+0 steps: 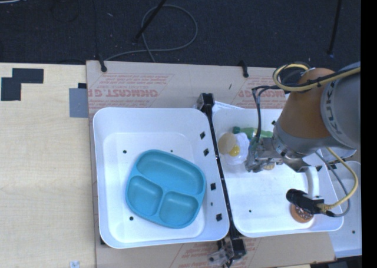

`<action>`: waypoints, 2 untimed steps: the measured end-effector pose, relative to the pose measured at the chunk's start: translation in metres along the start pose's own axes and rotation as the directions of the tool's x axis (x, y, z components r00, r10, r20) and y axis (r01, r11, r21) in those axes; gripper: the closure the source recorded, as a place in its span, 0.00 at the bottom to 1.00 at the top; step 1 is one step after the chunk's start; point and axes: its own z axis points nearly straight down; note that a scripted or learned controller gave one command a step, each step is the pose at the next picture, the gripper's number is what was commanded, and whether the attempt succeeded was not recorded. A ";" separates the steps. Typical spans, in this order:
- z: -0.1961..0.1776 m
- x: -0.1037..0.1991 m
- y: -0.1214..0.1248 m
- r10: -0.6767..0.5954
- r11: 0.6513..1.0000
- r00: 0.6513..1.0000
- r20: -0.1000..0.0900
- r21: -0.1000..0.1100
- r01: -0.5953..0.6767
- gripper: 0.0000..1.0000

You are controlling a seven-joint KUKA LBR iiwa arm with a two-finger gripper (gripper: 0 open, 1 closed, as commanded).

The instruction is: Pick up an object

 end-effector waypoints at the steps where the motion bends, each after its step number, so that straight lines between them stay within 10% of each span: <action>1: -0.044 0.000 0.006 0.000 1.000 1.000 0.001 -0.002 0.000 1.00; 2: -0.081 -0.001 0.007 0.000 1.000 1.000 0.001 -0.002 0.000 1.00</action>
